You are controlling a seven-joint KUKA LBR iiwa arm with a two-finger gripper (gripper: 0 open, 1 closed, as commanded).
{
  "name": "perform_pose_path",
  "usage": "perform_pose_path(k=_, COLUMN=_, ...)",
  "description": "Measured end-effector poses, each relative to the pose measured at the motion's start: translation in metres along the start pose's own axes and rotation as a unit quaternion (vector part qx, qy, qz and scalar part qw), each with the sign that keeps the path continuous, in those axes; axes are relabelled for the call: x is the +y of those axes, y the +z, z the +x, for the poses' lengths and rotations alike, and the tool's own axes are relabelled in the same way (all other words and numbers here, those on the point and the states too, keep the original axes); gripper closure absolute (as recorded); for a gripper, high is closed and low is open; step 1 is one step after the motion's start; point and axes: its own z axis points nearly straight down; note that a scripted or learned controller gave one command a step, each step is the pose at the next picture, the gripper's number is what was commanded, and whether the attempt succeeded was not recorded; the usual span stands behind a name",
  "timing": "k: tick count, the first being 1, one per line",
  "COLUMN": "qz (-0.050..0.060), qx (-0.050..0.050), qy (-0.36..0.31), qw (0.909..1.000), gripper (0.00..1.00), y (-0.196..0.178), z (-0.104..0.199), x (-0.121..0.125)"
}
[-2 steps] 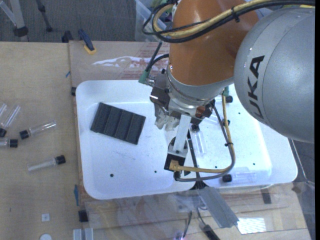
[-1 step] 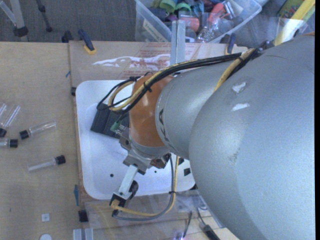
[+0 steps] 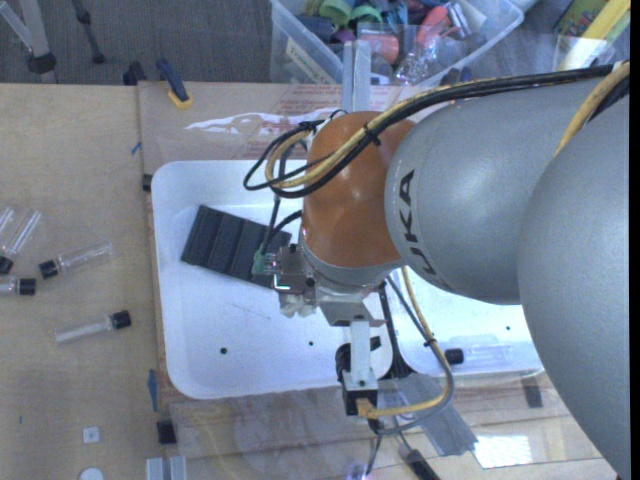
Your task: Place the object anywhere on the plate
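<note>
At the far left of the frame the pale wooden bench (image 3: 70, 148) carries a scatter of small clear vials (image 3: 78, 259) with black caps, some lying side by side near the left edge and one (image 3: 94, 327) lower down, on its own. Toward the upper left a blue clamp (image 3: 176, 85) sits at the corner of a brown sheet (image 3: 215, 108) that runs under the bin. The white bin (image 3: 190, 363) fills the middle of the frame, with two tiny dark specks (image 3: 222, 349) on its floor near the lower edge. In the bin's upper left part lies a dark ribbed slab (image 3: 222, 240), flat on the floor and turned at a slant, its left end free and its right end running up against the hardware under the robot's wrist. Just right of it is the gripper (image 3: 293, 290), seen from above and mostly covered by the wrist, so it cannot be told whether it is open or closed, or whether it has hold of the slab. Above the gripper the orange band (image 3: 340, 203) bulges at the centre of the frame, with black and yellow cables (image 3: 290, 163) looping over it. At the top, right of centre, stands a clear tub (image 3: 292, 30) full of bright toys. The thick grey arm (image 3: 500, 188) covers the right side, and below it, in the bin's lower right, lies another clear vial (image 3: 478, 352) with a black cap.
</note>
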Motion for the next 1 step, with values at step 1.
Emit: perform_pose_path(k=1, qz=0.0, qx=0.0, qy=0.101, qw=0.9948, gripper=1.0, y=-0.1674, z=0.0373, x=0.0507)
